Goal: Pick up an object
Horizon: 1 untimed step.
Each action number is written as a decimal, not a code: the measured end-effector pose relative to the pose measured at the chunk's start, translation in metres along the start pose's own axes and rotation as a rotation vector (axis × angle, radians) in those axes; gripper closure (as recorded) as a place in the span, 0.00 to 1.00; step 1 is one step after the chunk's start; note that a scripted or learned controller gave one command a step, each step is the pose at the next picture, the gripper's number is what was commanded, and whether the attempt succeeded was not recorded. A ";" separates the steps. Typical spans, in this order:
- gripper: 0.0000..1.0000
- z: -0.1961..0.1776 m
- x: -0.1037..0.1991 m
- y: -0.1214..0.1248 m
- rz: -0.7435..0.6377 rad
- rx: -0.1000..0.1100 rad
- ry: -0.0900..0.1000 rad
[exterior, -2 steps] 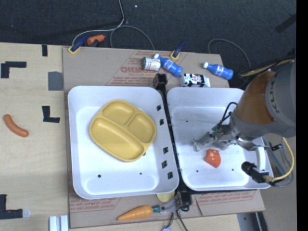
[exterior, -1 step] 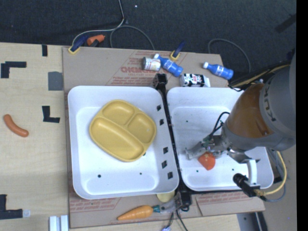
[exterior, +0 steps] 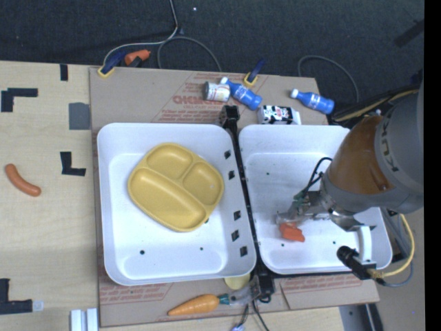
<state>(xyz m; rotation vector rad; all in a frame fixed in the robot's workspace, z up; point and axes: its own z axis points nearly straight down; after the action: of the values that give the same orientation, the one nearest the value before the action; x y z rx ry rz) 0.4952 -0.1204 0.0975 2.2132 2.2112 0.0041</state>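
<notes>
Orange toy point(exterior: 292, 234) in the right bin point(exterior: 275, 150) looks light, smooth, best pinched midway; jaws' state I cannot tell.

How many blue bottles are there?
2. One blue bottle lies on the cardboard behind the bins, near the middle; the other bottle lies further right. The arm may hide more.

Bench point(exterior: 41, 254) – cardboard sheet point(exterior: 172, 102); sausage point(exterior: 23, 181); carrot point(exterior: 194, 305)

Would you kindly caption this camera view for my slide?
Grey arm's gripper lowered over a small orange object in the right white bin; yellow divided plate in the left.
</notes>
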 end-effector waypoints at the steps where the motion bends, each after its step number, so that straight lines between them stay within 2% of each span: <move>1: 0.00 0.001 0.000 0.000 0.000 0.001 0.001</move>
<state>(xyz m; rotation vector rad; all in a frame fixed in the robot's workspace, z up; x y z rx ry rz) 0.4948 -0.1201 0.0968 2.2145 2.2122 0.0036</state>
